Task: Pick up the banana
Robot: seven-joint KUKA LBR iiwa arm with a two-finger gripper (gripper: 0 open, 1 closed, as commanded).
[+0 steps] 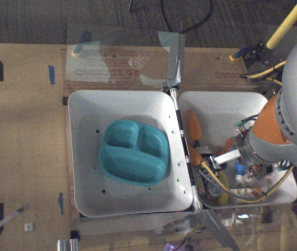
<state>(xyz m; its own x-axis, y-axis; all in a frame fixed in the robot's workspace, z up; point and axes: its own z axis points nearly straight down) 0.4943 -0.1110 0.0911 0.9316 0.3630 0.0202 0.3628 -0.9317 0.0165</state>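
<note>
From my screen, the gripper (241,167) is down inside the right bin (217,101), low among a clutter of small items, with the orange band (272,123) just above it toward the top right. The wrist and cables hide its business end, so I cannot tell whether it is spread or pressed together, and I see nothing clearly pinched in it. The banana (222,181), a curved yellow shape, lies just beside the gripper on its lower left, near the bin's front wall. Further left of the gripper, against the dividing wall, lie two orange pieces (194,125). Well beyond them, the left bin (86,140) holds a teal divided plate (134,152).
</note>
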